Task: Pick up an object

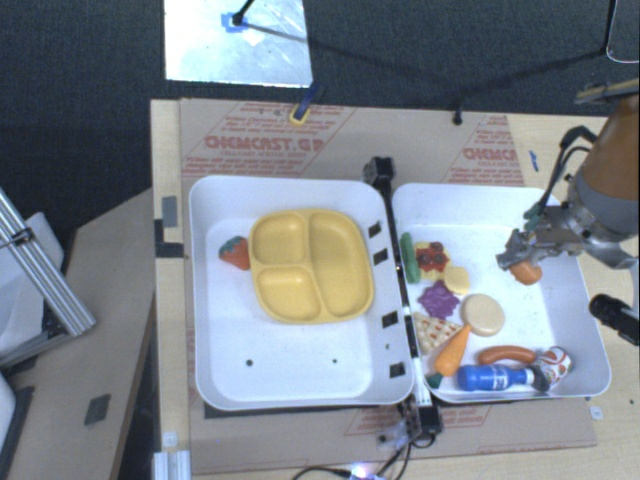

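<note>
Hovering low in the right bin (pixel 575 298), the gripper (pixel 520 258) sits just over a small orange object (pixel 527 273); whether the fingers are closed on it I cannot tell, so the pick reads as unconfirmed, lift not yet done; right bin also holds a carrot (pixel 452 349), blue bottle (pixel 490 377), sausage (pixel 507 354), round cream disc (pixel 483 314), purple piece (pixel 438 298); left bin (pixel 215 268) holds a yellow divided tray (pixel 308 266) and a strawberry (pixel 235 252) beside it.

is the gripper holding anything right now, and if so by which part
Seemingly yes: the gripper is over the right bin with a small orange object at its fingertips, gripped at its top. The hold itself is too small to confirm.
</note>
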### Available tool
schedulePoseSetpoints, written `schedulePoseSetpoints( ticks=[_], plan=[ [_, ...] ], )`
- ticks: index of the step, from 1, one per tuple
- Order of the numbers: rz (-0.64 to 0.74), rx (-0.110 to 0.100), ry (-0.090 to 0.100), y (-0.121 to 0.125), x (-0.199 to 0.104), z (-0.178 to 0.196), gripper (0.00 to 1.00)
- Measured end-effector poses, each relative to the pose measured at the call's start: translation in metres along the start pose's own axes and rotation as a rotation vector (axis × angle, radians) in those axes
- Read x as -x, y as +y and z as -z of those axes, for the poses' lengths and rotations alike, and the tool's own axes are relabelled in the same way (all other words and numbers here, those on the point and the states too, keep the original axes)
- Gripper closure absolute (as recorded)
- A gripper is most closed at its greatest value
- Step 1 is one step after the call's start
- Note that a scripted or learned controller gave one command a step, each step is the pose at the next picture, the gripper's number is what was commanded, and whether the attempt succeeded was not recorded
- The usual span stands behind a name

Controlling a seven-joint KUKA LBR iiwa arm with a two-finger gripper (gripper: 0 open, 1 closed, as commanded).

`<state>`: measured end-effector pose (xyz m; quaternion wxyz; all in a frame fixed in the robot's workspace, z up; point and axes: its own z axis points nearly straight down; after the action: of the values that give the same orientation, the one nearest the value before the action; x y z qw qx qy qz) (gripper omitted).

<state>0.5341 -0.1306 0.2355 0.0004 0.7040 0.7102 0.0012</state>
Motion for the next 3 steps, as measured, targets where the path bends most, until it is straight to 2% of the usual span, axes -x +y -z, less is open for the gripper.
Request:
schedulePoseSetpoints(
  ticks=[3],
  plan=[
    [0.001, -0.001, 0.001, -0.019, -0.16, 0.008, 1.0]
  ],
)
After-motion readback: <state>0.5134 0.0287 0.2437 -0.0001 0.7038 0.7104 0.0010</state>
